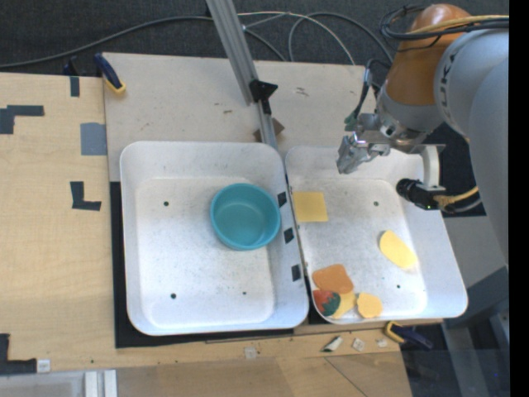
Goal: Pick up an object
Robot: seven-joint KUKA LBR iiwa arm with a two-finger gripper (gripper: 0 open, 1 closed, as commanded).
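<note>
Hovering gripper (354, 160) over far end of right bin (430, 259), nothing between fingers; whether jaws spread or pressed together, cannot tell at this size. Nearest candidate: yellow square (311, 207), just below-left of jaws, lying flat close to bin wall. Yellow oval (397, 249) lower right of jaws, in open floor, likely easier target. Orange piece (331, 278) and small yellow round (369, 305) farther down. Blue bowl (244, 215) well left, in left bin (149, 222). Advice: centre over piece, descend straight, avoid wall.

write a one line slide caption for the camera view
Gripper hovers over the right bin's far end, near a yellow square; a teal bowl sits in the left bin.
</note>
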